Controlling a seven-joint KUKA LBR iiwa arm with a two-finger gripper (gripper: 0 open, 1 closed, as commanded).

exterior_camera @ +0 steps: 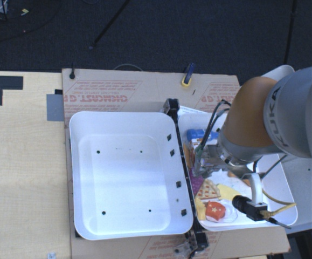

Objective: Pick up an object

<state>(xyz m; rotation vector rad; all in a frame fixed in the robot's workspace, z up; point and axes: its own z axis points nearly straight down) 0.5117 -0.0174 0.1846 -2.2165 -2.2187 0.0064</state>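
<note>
— What do we see from the overhead camera?

— We see the arm [269, 117] reaching in over the right bin [290, 212], its orange band bulking above the wrist. The claw [201, 163] sits low near that bin's left wall, just beside the black divider [180, 161] between the two bins.

— Is the claw open or closed?

— We cannot tell; the wrist and cables hide it, and we see nothing gripped.

— Where are the things to pick?

— All in the right bin. Just below the claw lies a tan wedge [209, 190], like a sandwich slice; its tip points up toward the claw, and its long axis runs roughly along the divider. Below that, farther from the claw, sits a red rounded object [215, 211], with no clear long axis. A yellow piece [230, 192] lies to the right of the wedge, touching it. Above the claw we see a blue item [196, 135], partly hidden by the arm, so its direction is unclear.

— And to the claw's left?

— The left bin [123, 171], resting on cardboard [118, 93] on the tabletop [21, 171].
</note>
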